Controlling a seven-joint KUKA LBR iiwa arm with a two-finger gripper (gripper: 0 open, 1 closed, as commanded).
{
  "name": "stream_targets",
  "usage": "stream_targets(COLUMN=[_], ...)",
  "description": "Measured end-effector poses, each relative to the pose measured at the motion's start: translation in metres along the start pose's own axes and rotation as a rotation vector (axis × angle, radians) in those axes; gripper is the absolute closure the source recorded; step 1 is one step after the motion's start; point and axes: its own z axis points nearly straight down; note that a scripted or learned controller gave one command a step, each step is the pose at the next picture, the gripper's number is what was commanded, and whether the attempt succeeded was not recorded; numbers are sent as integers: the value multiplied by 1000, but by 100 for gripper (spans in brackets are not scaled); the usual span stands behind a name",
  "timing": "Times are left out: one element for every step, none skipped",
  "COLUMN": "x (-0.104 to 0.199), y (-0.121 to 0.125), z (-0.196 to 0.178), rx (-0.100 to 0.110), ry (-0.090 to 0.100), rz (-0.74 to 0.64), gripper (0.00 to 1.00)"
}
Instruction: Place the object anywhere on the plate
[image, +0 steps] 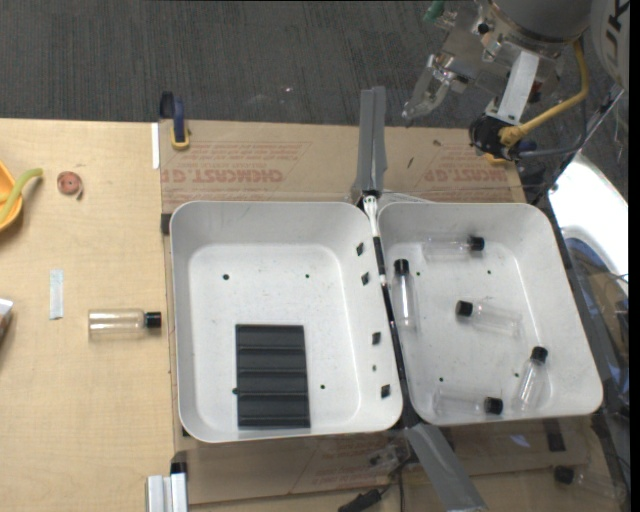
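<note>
We see the gripper (432, 88) high at upper right, above the worktop, fingers parted and holding nothing. Clear vials (490, 312) lie in the right bin (560, 300); the dark ribbed plate (271, 377) sits in the left bin (200, 300). Slick round vials risk slipping or rolling off.

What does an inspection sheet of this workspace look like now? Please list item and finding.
Surface: wooden bench bearing two white bins.
Job's things: dark ridged plate in left bin; five clear vials with black caps in right bin, one near its middle.
Clutter: vial on bench, pink disc.
Grippers: gripper above the bench, beyond the bins.
Cables: yellow cable on arm.
Surroundings: dark carpet.
</note>
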Motion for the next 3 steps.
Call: stream_targets(x=[66, -48, -157], y=[2, 53, 102], z=[0, 0, 1], rx=[-1, 0, 1], ry=[0, 1, 1], rz=[54, 95, 451], gripper=[0, 0, 0])
